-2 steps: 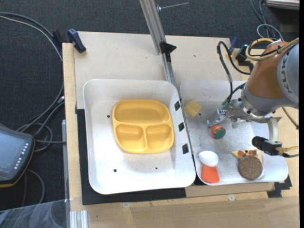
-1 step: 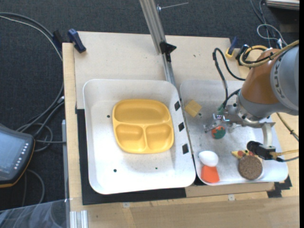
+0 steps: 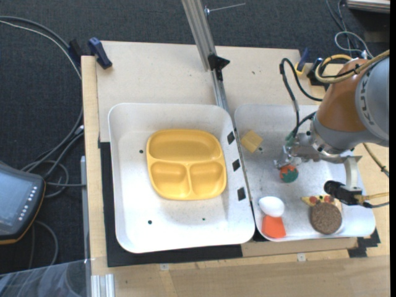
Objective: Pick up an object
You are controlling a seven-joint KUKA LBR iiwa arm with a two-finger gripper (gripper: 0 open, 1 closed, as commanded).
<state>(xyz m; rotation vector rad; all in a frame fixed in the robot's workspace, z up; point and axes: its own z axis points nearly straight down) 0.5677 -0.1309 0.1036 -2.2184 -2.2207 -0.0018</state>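
Yellow divided plate (image 3: pixel 185 164) sits in the left bin (image 3: pixel 124 184). In the right bin (image 3: pixel 263 119), the gripper (image 3: pixel 288 161) hangs low over a small red and green ball (image 3: pixel 288 174); how far open it is cannot be told. Nearby lie a tan block (image 3: pixel 251 142), a white egg (image 3: pixel 271 205) touching an orange piece (image 3: pixel 274 226), and a brown round cookie (image 3: pixel 325 218).

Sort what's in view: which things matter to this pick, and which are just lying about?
In play: gripper, down over the small red-and-green toy in the right bin.

Lying about: tan block, white egg, orange piece, brown disc, pizza slice; yellow tray in the left bin.
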